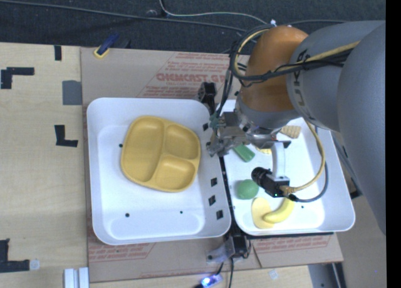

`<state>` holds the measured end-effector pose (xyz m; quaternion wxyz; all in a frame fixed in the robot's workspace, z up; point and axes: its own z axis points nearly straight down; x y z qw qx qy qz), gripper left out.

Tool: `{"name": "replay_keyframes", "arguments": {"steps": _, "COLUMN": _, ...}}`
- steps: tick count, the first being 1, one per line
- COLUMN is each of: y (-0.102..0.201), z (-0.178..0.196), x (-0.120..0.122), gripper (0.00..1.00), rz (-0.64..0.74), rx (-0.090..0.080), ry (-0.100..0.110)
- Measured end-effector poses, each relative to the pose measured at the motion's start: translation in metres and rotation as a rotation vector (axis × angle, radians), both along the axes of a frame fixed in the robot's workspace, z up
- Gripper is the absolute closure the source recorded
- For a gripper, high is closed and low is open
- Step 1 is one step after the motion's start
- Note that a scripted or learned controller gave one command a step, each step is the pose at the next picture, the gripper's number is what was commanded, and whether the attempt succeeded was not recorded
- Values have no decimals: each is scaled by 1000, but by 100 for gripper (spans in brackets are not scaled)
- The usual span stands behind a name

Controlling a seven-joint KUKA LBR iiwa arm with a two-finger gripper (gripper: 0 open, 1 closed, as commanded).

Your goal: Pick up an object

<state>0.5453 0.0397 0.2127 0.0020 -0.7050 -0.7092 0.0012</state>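
A: State the arm's position.

B: The grey arm (351,86) enters from the right. Its orange band (272,71) sits above the wrist, over the inner edge of the right bin (335,218). The gripper (227,135) hangs low at the divide between the two bins, near the upper left corner of the right bin.

A: Jaw condition?

B: Cannot be told. The wrist body and cabling cover the gripper from above.

A: Contents of the right bin?

B: A green, elongated piece (244,153) lies just beside the gripper, on its lower right. A round green object (247,188) lies below that, near the bin's left wall. A yellow banana (274,212) lies near the front wall, just beside the round green object. A tan, cracker-like item (290,133) is partly visible under the wrist. A black fitting (268,181) on a yellow cable (318,174) hangs over the bin, between the round green object and the banana.

A: Contents of the left bin?

B: A yellow divided plate (160,153) with three compartments lies flat in the left bin (103,174), toward its rear half.

A: Surroundings?

B: Both bins rest on a cardboard sheet (156,74) on the wooden bench (37,193).
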Motion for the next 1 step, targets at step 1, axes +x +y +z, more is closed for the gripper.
{"name": "replay_keyframes", "arguments": {"steps": 1, "y": 47, "z": -4, "x": -10, "gripper": 100, "rz": 0, "rx": 0, "ry": -1}}
